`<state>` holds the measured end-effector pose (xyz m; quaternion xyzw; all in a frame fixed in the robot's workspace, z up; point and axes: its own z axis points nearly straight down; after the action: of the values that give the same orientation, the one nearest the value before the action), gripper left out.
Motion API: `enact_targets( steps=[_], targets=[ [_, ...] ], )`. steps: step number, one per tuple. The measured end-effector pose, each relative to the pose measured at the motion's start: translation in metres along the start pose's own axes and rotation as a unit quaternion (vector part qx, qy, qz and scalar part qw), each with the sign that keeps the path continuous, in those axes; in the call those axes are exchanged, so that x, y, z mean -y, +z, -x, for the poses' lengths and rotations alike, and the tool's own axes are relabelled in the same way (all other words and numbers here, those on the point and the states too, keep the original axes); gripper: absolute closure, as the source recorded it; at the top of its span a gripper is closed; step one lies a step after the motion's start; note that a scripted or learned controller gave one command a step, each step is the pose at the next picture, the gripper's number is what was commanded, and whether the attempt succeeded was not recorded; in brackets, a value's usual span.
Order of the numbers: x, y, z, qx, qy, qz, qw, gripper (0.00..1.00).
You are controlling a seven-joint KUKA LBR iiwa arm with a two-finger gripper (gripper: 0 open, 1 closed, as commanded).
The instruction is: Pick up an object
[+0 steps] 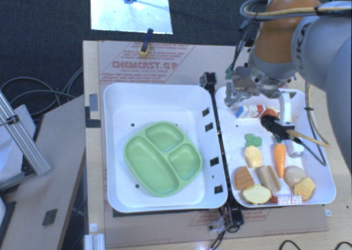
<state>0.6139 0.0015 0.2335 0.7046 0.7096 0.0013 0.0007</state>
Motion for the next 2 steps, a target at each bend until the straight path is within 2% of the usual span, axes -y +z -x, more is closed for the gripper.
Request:
enact_targets(
  steps=[1, 2],
  targets=[
    [0.01, 0.004, 0.001, 0.001, 0.003, -0.001, 1.0, 1.0],
    [0.002, 0.018, -0.005, 0.001, 0.001, -0.001, 1.0, 1.0]
  ],
)
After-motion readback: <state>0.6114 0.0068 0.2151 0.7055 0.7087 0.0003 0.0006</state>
